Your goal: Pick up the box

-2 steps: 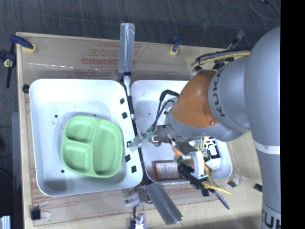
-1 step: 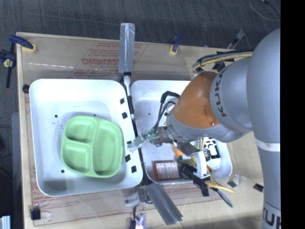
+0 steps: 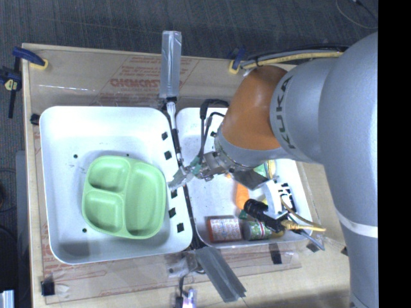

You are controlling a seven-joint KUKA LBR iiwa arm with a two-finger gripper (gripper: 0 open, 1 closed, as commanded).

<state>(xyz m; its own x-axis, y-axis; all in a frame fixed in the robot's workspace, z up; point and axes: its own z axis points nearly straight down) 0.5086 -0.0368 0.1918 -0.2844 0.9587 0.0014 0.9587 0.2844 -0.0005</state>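
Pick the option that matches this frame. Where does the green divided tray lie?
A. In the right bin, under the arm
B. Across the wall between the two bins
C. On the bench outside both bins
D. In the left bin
D: the green divided tray lies flat on the floor of the left bin, apart from the arm over the right bin.
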